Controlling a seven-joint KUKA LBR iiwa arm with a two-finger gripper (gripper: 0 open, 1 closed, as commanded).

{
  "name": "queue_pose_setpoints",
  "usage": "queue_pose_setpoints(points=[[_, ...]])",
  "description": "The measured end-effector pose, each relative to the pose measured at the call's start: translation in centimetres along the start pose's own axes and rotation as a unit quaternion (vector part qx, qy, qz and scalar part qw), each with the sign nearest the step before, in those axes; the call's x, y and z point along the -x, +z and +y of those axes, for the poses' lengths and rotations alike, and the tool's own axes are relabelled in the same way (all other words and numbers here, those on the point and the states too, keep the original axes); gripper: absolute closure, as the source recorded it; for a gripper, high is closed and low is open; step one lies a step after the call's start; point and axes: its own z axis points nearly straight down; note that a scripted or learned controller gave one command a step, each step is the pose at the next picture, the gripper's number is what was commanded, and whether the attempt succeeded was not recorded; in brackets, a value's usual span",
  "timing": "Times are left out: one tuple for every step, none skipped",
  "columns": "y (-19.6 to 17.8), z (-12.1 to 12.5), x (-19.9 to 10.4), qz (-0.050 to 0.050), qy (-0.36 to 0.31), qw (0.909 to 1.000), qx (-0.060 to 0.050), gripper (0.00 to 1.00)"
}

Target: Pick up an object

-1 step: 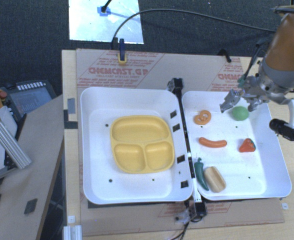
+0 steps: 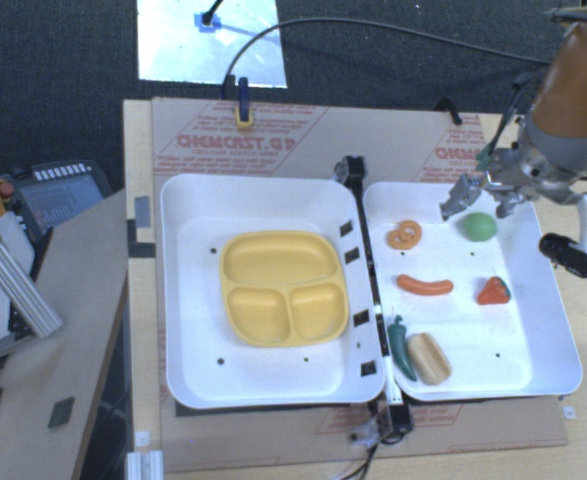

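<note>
Camera view: two white bins side by side on the desk (image 2: 93, 268), left bin (image 2: 188, 298) and right bin (image 2: 543, 338), sitting on a cardboard sheet (image 2: 273, 138). Left bin has one yellow divided tray (image 2: 281, 286) lying flat near its middle, three compartments, nothing in them. Right bin has six small items: orange ring-shaped piece (image 2: 406, 234) near the top left, green ball (image 2: 479, 227) to its right, orange-red sausage (image 2: 425, 286) in the middle lying crosswise, red wedge-shaped piece (image 2: 493, 291) just right of it, dark green pepper-like piece (image 2: 398, 346) against the bin's left wall, tan bun (image 2: 428, 357) touching or just beside the pepper. Arm comes in from the upper right, orange band (image 2: 576, 78) above a grey wrist. End effector (image 2: 483, 196) hangs over the top of the right bin, just above the green ball, fingers spread apart with one fingertip (image 2: 455, 204) left of the ball and the other to its upper right; nothing between them, ball sits on the bin floor. Off the desk: pendant (image 2: 58, 203) at left, silver sheet (image 2: 211, 28) at top with a blue mark.
</note>
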Motion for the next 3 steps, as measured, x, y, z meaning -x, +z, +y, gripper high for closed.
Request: queue_pose_setpoints(points=[[6.2,-0.3,-0.3,0.001,0.001,1.0,-0.002,0.0],[10.4,-0.1,-0.2,0.0,0.001,1.0,-0.002,0.0],[15.6,-0.2,-0.3,0.001,0.001,1.0,-0.002,0.0]])
